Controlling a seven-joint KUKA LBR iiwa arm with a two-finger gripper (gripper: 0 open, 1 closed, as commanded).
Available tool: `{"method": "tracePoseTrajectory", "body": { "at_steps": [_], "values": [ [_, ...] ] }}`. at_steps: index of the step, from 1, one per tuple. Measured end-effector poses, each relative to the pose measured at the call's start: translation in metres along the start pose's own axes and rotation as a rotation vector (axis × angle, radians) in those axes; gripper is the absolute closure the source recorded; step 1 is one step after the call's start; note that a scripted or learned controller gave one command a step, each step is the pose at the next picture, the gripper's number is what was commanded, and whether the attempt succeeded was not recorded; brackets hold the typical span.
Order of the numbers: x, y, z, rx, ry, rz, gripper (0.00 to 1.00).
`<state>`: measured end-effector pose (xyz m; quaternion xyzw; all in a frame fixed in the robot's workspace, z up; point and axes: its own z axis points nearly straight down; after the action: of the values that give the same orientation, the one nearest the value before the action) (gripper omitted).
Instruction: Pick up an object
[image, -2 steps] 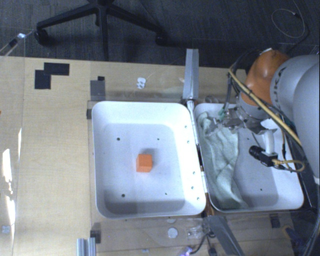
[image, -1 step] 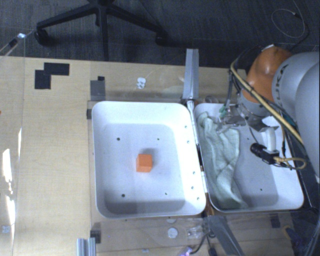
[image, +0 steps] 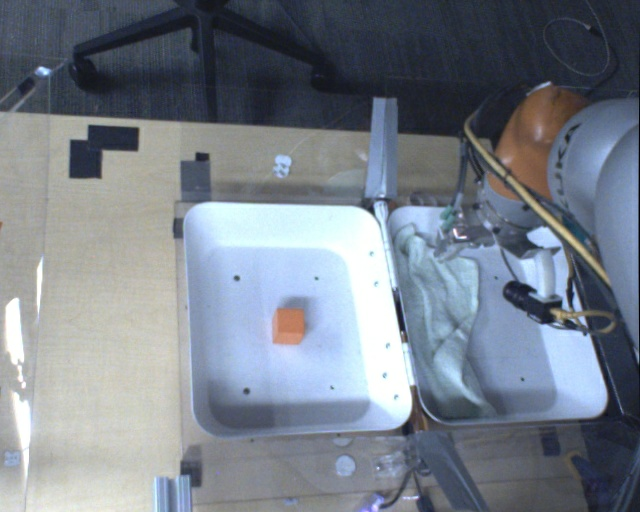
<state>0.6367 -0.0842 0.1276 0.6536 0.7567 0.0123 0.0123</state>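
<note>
A pale wooden table carries two shallow white plastic bins side by side, seen from above at a slant. The left bin has smooth, rounded walls and a flat floor, and an orange cube, small and sharp-edged, sits alone near its centre. It stands well apart from every wall, so it looks easy to reach from above.

The right bin holds a crumpled pale green cloth, soft and folded, draped along the bin's nine o'clock wall from twelve o'clock down to six o'clock. The grey robot arm, with its orange band, reaches in from three o'clock. Its metal hand hangs at the cloth's twelve o'clock end, right at the top fold, probably placed to try that cloth. How far the hand is open, and whether it has hold of anything, cannot be told.
</note>
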Motion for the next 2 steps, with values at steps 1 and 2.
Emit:
{"method": "tracePoseTrajectory", "body": {
  "at_steps": [1, 2],
  "values": [
    [-0.01, 0.033, 0.039, 0.023, 0.0, -0.003, 1.0],
    [0.001, 0.034, -0.073, 0.029, -0.005, 0.355, 1.0]
  ]
}}
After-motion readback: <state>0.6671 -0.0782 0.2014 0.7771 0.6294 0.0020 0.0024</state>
